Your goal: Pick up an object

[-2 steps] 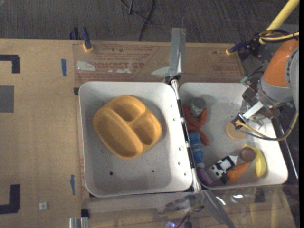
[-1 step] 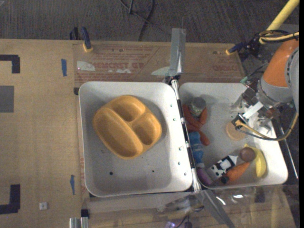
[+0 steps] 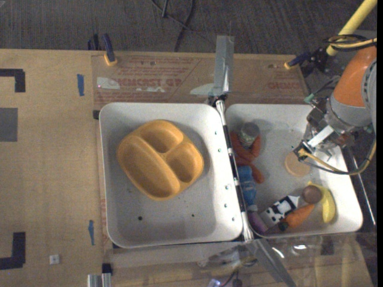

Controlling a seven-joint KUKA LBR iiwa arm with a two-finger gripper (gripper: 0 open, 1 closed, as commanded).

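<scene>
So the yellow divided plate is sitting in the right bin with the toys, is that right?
Not quite. The camera view shows the yellow divided plate alone in the left bin; the toys lie in the right bin.

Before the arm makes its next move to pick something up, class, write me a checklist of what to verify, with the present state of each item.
1. Gripper is over the right bin, where the objects lie: ok.
2. Nearest target is named: the tan disc lies just below the gripper: ok.
3. Fingers open enough to grasp: cannot tell.
4. Nothing already held: cannot tell, the fingers are too small to read.
5. Target stands free: ok, the disc lies apart from the banana and carrot.
6. Left bin holds just the yellow divided plate, away from the arm: ok.
</scene>
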